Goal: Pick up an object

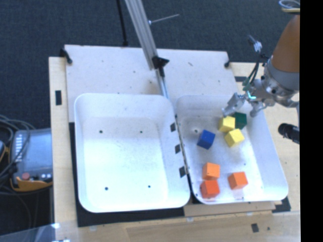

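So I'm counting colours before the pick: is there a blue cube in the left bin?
No. The blue cube lies in the right bin, left of the two yellow cubes.

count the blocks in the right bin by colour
orange blocks: 3
yellow blocks: 2
blue block: 1
green block: 1
total: 7

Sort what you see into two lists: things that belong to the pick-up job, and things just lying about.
Belongs to the job:
gripper
yellow cubes
green cube
blue cube
orange cubes
right bin

Lying about:
left bin
metal pole
grey box
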Controlling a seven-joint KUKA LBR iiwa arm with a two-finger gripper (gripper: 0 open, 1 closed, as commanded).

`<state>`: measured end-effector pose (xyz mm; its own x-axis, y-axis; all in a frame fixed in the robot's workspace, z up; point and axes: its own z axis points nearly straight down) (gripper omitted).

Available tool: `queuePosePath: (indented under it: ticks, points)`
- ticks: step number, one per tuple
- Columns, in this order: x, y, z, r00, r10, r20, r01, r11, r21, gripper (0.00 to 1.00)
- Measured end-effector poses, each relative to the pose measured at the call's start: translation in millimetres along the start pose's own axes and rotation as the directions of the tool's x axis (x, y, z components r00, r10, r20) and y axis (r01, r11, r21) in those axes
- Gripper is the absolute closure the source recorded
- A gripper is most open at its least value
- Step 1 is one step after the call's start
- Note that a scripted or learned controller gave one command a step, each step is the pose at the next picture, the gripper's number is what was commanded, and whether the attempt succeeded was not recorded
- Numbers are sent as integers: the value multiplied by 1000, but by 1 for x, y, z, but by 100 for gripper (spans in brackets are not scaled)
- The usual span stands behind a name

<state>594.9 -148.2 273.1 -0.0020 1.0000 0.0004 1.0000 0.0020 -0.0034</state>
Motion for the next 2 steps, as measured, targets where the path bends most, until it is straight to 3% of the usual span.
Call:
queuePosePath:
  ticks: [1,2]
  points:
    - [0,1,-2,1000,0,1,0,1000,-4,0]
    - [8,-1,46,1000,2,1,-2,1000,1,0]
